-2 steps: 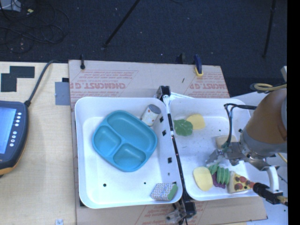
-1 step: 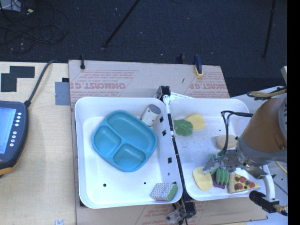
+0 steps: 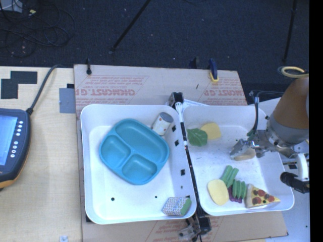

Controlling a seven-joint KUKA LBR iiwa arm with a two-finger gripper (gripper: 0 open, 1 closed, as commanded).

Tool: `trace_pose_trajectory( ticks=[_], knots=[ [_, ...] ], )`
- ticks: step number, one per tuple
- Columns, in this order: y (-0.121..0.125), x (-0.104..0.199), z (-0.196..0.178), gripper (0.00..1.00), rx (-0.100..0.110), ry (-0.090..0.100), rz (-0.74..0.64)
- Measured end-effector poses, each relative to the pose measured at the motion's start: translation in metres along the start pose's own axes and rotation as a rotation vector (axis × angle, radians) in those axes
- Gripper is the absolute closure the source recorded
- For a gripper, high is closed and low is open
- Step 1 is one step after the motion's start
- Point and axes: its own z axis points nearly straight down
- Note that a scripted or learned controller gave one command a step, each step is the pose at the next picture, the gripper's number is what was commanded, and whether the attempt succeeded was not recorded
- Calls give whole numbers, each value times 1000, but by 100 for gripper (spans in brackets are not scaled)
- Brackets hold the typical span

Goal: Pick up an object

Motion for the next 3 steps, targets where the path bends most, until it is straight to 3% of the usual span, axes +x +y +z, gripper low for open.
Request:
trace_pose_trajectory(
  ticks=[1,2,3],
  knots=[
    [-39,41,51,0,6,5,5],
    [26,-24,-76,0,-10,-5,1],
    [-10,19,-27,0,14,8,-1]
  ],
)
